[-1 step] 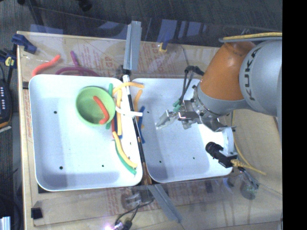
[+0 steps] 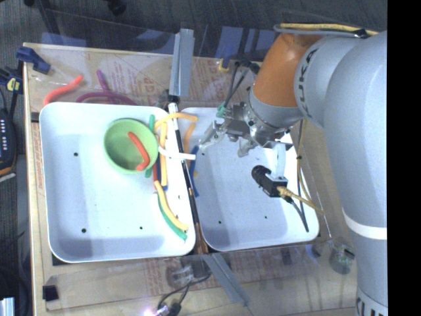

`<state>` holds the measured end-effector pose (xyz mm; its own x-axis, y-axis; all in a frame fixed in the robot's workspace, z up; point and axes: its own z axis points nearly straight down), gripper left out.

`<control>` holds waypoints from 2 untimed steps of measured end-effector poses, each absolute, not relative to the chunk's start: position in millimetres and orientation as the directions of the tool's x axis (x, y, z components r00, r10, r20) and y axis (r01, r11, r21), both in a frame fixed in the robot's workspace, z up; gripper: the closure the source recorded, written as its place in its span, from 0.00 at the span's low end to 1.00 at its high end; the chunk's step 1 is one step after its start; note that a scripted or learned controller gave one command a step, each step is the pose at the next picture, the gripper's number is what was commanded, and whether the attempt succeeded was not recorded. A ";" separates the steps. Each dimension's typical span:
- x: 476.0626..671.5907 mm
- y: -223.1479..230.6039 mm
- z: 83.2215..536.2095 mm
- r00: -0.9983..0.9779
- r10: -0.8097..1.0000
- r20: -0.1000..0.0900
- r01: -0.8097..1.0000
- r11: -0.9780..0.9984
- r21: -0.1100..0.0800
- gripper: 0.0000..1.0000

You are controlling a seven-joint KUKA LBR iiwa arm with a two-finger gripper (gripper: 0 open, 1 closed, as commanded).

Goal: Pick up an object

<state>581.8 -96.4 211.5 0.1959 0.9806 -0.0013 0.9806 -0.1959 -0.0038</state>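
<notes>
The grey arm reaches in from the right and holds its gripper (image 2: 222,147) above the far end of the right white bin (image 2: 243,222). The jaws look released, spread apart with nothing between them. This bin's floor lies bare under them, so the pose seems to be an approach and no grip has been made.

Everything worth picking sits to the gripper's left. A bundle of yellow, green and orange flexible plastic strips (image 2: 168,210) lies packed against the right wall of the left white bin (image 2: 99,209), probably because the floor lets loose things slide into the wall. The bundle's long axis runs along the divide between the bins, from the far edge toward the near one, and its near end curls at the bin's front corner. A curved orange-yellow strip (image 2: 186,118) arches over the divide at the far end and reaches into the right bin's corner, just beside the gripper. I judge it the likeliest target. Its span runs across the divide and its tail points down into the right bin.

A light green round plastic bowl (image 2: 118,151) stands upright in the left bin, touching the bundle, with a short orange strip (image 2: 139,151) curled inside it.

The bench (image 2: 131,71) carries both bins side by side.
</notes>
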 end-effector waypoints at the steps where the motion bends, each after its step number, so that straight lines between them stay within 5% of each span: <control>1: 633.6 -104.1 97.1 0.129 0.992 -0.013 0.992 -0.129 0.012 0.00; 2: 634.0 -97.9 106.1 0.121 0.993 -0.004 0.993 -0.121 0.007 1.00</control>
